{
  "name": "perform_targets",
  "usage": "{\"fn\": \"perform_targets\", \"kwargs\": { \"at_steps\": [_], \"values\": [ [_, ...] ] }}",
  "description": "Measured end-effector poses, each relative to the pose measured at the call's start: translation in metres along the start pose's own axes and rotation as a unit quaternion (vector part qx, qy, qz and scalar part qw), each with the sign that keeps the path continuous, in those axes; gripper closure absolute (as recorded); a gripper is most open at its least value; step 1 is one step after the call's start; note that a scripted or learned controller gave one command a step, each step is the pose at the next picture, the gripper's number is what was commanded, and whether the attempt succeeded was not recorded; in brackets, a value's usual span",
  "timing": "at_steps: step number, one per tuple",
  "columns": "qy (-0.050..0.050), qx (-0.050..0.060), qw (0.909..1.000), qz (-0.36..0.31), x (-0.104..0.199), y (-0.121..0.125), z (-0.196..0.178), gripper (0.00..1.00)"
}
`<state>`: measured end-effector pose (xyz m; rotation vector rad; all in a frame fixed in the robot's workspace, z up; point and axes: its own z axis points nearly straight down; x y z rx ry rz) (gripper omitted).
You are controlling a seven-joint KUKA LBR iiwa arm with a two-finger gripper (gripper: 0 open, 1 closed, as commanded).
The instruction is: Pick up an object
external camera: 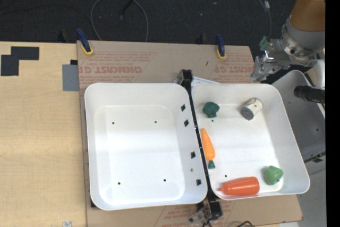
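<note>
The right bin [265, 138] holds several small objects. A dark green lump [211, 109] lies near its far left corner, and a grey and white cylinder [251, 108] lies to the right of it. An orange carrot-like piece [207, 145] rests along the left wall. Near the front edge sit a red-orange sausage shape [239, 186] and a light green piece [273, 174]. My gripper [262, 68] hangs above the bin's far right corner, beyond the rim and well above the objects, with nothing visibly between its fingers.
The left bin [101, 114] stands beside the right one, with a black divider clamp [193, 135] between them. Both rest on a cardboard sheet [149, 64] held by two clips. A wooden bench top [37, 135] lies to the left.
</note>
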<state>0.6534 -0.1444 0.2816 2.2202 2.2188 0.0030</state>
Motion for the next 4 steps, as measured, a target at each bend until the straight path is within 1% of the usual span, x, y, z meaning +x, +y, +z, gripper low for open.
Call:
{"fn": "perform_targets", "kwargs": {
  "at_steps": [1, 2, 3, 4],
  "values": [
    [0.001, 0.002, 1.0000, -0.002, 0.057, -0.020, 0.007, 1.00],
    [0.001, 0.002, 1.0000, -0.002, 0.104, -0.032, 0.006, 1.00],
    [0.001, 0.002, 1.0000, -0.002, 0.156, -0.037, 0.010, 1.00],
    [0.001, 0.002, 1.0000, -0.002, 0.211, -0.051, 0.015, 1.00]
  ]
}}
